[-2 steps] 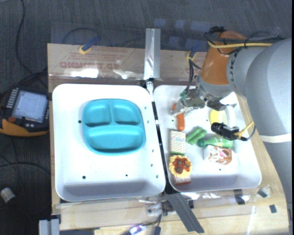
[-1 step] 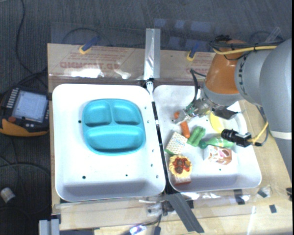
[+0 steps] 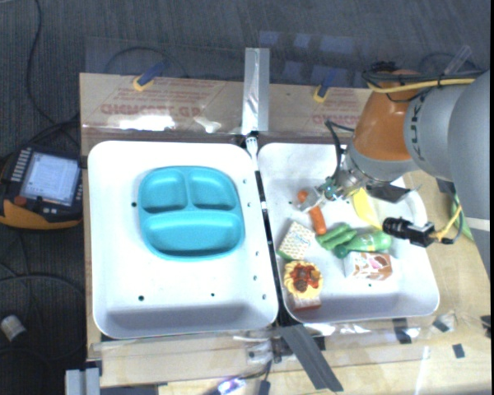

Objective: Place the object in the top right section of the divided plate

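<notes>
The gripper (image 3: 333, 189) is hovering over the right bin (image 3: 420, 299); the blue divided plate (image 3: 189, 211) is sitting in the left bin (image 3: 115, 303).

The arm (image 3: 457, 130) reaches in from the right edge of the view, its broad grey link slanting down and to the left over the far right corner of the right bin (image 3: 412, 303). The orange band (image 3: 385, 130) caps the end of that link, just inside the bin's far edge. Below the band the wrist narrows and points down and left, ending at the gripper (image 3: 333, 189), which sits low inside the right bin, in its far half and a little toward the edge it shares with the left bin. The gripper's tip is small and dark against the white floor.
</notes>
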You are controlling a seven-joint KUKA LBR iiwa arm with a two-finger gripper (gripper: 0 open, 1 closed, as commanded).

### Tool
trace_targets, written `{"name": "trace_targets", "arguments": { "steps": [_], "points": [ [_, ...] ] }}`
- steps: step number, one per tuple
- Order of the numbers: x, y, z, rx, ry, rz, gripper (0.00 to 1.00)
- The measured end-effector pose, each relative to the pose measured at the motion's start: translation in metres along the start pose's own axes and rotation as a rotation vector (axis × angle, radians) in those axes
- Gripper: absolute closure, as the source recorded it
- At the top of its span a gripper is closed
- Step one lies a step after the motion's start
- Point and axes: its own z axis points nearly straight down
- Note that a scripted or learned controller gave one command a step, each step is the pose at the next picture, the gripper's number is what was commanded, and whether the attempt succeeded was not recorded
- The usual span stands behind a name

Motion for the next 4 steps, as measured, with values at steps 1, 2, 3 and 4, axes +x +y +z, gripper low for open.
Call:
{"name": "trace_targets", "arguments": {
  "steps": [1, 2, 3, 4],
  "points": [
    [-0.018, 0.050, 0.001, 0.008, -0.002, 0.581, 1.00],
    [-0.019, 0.050, -0.005, 0.014, -0.007, 0.576, 1.00],
    [-0.004, 0.036, -0.095, 0.022, 0.001, 0.387, 1.00],
    [-0.061, 0.026, 0.000, 0.021, 0.002, 0.572, 1.00]
  ]
}}
